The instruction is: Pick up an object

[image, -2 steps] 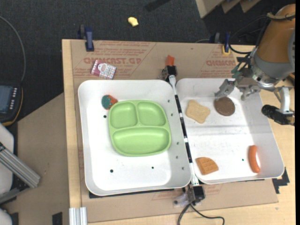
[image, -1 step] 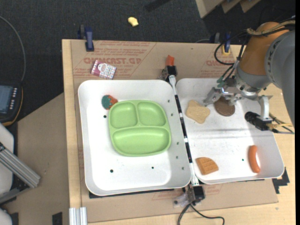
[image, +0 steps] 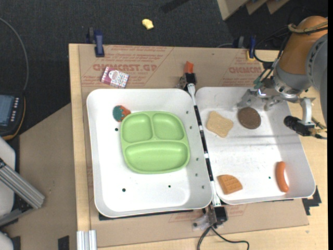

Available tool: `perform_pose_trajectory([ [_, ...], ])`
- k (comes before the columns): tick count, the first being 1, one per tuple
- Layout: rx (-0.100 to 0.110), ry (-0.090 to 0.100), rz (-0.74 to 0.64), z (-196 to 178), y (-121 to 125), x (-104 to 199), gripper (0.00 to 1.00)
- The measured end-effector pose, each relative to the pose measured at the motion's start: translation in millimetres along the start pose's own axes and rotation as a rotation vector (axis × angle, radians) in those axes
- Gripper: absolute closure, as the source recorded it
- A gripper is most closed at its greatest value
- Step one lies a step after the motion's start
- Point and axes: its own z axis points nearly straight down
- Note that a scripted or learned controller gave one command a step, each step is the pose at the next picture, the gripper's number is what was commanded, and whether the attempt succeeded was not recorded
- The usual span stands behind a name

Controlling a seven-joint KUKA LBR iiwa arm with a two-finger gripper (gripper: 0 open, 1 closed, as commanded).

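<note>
Seemingly the flat round brown patty [image: 249, 117] lies just below the gripper [image: 258, 97], on the right white bin's [image: 260, 160] floor and unlifted, so the pick remains ahead. A tan bread slice [image: 219, 124] sits beyond it, an orange sausage [image: 282, 176] farther off.

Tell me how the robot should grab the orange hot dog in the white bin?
Grip the hot dog across its narrow middle, coming straight down from above. It lies flat and long, running roughly up and down in the view beside the right bin's right wall, so the fingers probably fit best on its left and right long sides. The wall is close, so the outer finger has little room.
</note>
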Motion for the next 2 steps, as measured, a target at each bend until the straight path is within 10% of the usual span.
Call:
perform_pose_trajectory([
  [1,0.009,0.005,-0.001,10.5,-33.5,17.9,0.00],
  [2,0.001,0.001,-0.003,9.9,-16.3,4.4,0.00],
])
